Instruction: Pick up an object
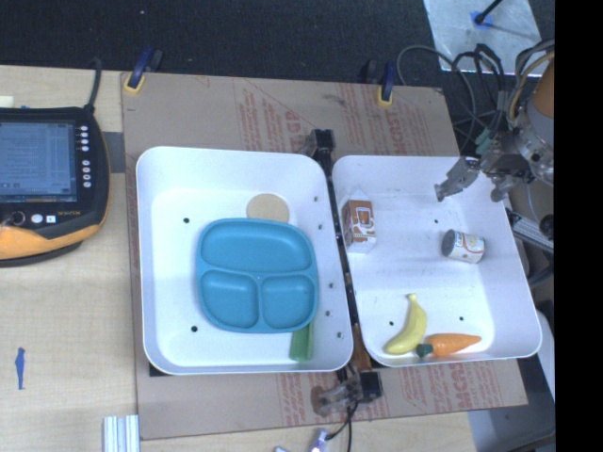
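Small can point(464, 245), lying on its side in the right bin point(513, 252), looks the likeliest target; the gripper point(476, 183) hovers just above-right, fingers spread and empty, needing to descend.

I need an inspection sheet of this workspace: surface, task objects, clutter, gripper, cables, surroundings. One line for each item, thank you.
Surface: cardboard sheet on a wooden bench, bearing the left bin and the right bin side by side.
Job's things: right bin holds a brown packet, a small can on its side, a banana and a carrot; the carrot's end touches the banana.
Clutter: left bin holds a blue divided plate, a tan disc and a green item partly under the plate.
Gripper: gripper over the right bin's far right corner, nothing between its fingers.
Cables: dark loops beyond the right bin.
Surroundings: teach pendant at left; blue clamps on the cardboard.
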